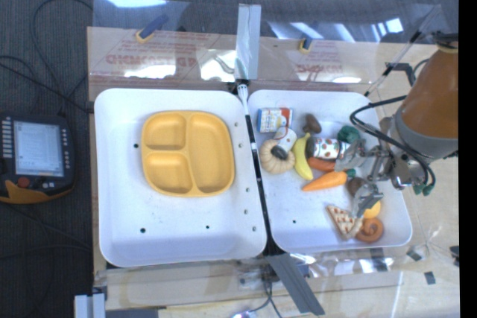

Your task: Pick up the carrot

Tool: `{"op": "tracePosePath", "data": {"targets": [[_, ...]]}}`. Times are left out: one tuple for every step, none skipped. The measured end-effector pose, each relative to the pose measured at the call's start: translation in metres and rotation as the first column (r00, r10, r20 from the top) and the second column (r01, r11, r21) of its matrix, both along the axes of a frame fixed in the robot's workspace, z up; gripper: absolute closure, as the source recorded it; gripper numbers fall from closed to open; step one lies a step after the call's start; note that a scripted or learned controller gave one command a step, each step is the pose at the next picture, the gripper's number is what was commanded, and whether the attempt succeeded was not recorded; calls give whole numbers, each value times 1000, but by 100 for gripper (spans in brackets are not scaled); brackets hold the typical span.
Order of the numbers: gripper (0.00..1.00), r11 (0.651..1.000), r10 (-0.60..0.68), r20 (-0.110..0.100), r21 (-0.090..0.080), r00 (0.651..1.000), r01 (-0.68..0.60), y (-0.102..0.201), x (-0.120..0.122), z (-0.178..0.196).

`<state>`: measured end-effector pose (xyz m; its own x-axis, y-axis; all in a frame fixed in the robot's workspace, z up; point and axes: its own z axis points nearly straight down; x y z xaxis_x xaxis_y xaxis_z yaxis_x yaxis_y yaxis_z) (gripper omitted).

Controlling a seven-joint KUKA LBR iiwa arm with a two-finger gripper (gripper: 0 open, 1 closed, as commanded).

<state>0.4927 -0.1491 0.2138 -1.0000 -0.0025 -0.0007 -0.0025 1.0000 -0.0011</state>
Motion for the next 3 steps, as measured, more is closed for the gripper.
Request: {"op": "tracePosePath", "data": {"targets": [[0,1000,-28,-6,1,1000,28,7,18,-112],[0,999,-39,8,-3,999,39,21,42,-123],[100,999,-37,20,-6,999,37,21,45,-110]]}}
